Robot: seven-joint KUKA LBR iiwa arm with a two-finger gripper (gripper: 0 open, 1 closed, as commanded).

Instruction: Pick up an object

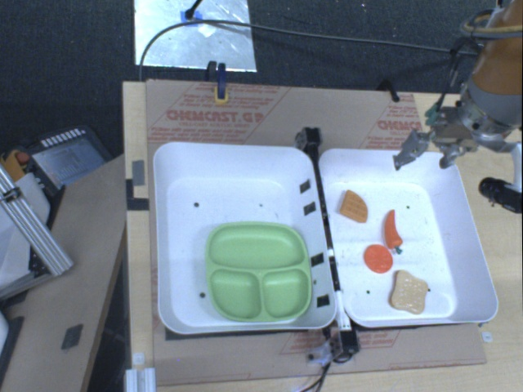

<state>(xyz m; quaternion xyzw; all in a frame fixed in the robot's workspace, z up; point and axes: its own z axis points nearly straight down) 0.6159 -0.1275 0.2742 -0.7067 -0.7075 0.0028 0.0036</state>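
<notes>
Our gripper hangs over the right bin, fingers spread, pinching nothing; we should centre above the cracker before descending.

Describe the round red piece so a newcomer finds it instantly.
Look in the right white bin, toward its near half. The tomato slice lies flat between the upright-looking red chili and the pale bread slice; it alone is a red-orange disc.
</notes>
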